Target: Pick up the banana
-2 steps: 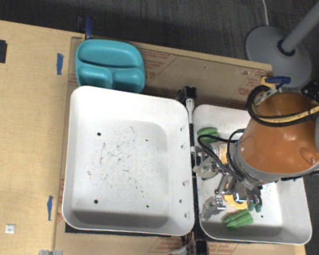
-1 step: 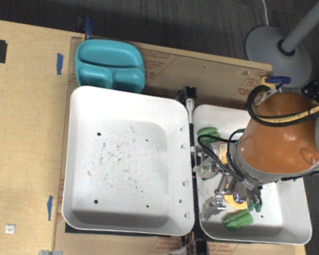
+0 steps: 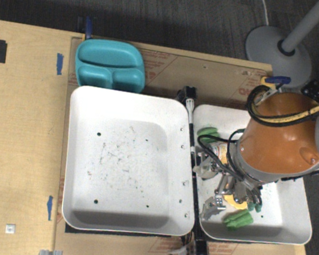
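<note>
My gripper [image 3: 218, 202] hangs low inside the right bin [image 3: 289, 228], under the arm's orange band [image 3: 279, 138], which hides much of the bin's middle. A small yellow patch, likely the banana [image 3: 236, 200], peeks out just right of the gripper's metal parts, touching or very close to them. Most of the banana is covered by the wrist. Whether it sits between the gripper's tips cannot be made out.
A green item [image 3: 239, 219] lies at the front of the right bin, and another green one [image 3: 207, 133] sits near its back left. The left bin [image 3: 125, 160] stands beside it. A teal tray [image 3: 110, 64] rests behind the left bin.
</note>
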You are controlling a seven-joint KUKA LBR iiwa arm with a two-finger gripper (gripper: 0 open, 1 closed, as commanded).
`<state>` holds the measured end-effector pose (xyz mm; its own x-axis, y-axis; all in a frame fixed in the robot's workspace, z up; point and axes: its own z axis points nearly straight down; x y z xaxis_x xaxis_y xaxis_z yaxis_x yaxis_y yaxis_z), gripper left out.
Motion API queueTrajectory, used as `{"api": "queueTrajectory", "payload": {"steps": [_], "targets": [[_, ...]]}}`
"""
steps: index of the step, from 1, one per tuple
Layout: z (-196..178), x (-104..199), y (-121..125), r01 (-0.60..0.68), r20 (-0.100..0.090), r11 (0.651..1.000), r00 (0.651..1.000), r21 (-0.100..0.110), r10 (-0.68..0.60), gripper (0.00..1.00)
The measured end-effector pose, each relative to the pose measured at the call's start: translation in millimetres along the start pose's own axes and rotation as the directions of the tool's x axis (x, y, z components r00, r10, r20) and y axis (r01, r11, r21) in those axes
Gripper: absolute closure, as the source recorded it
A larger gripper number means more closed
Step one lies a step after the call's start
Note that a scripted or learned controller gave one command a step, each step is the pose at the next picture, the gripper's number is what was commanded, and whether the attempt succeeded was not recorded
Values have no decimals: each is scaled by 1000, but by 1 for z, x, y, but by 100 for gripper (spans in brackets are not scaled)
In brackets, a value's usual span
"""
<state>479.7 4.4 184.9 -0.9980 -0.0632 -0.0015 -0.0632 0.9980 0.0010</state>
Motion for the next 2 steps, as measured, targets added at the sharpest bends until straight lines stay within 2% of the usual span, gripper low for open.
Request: {"api": "queueTrajectory", "payload": {"steps": [2], "targets": [[0,0,0,0,0,1000,1000,0,0,0]]}}
